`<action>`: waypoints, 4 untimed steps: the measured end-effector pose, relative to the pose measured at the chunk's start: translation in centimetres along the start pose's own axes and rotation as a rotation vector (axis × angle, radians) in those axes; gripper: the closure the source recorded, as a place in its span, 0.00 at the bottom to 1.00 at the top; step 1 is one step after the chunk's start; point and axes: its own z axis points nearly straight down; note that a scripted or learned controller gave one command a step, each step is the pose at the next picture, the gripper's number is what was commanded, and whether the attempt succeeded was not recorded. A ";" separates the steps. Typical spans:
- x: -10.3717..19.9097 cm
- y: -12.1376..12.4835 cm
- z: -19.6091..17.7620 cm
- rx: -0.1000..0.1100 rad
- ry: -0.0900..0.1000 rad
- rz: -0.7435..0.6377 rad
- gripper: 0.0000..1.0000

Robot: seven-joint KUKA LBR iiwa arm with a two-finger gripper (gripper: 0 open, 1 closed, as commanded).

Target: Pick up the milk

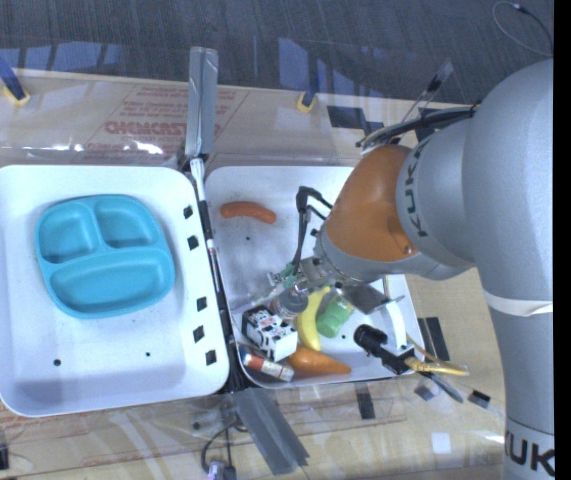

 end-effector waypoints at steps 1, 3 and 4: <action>1.7 -4.1 0.9 0.027 0.023 0.003 0.00; 1.7 -4.1 -1.3 0.031 0.023 0.093 0.00; 3.3 -2.4 -9.1 0.030 0.018 0.312 0.00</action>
